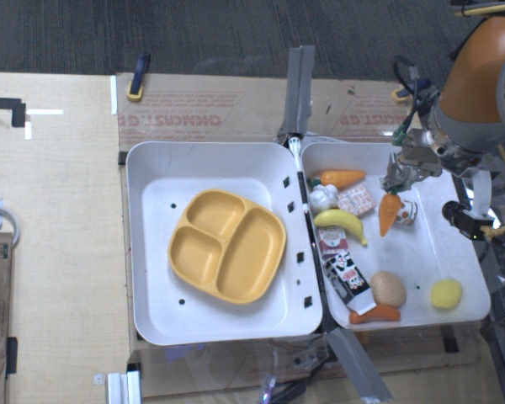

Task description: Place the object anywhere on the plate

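Observation:
A yellow three-compartment plate [227, 245] lies in the left bin [151, 310], with nothing on it. My gripper [397, 183] is over the upper middle of the right bin [475, 301]. It is shut on the thick end of an orange carrot [388, 215], which hangs tip down just below the fingers, right of the banana. The carrot and gripper are well to the right of the plate, across the wall between the bins.
The right bin holds a second carrot [342, 178], a white garlic bulb [322, 197], a pink packet [356, 199], a banana [340, 221], a small white-and-red item [406, 214], a milk carton [343, 268], a brown round item [388, 289], a lemon [445, 294] and an orange piece [375, 314].

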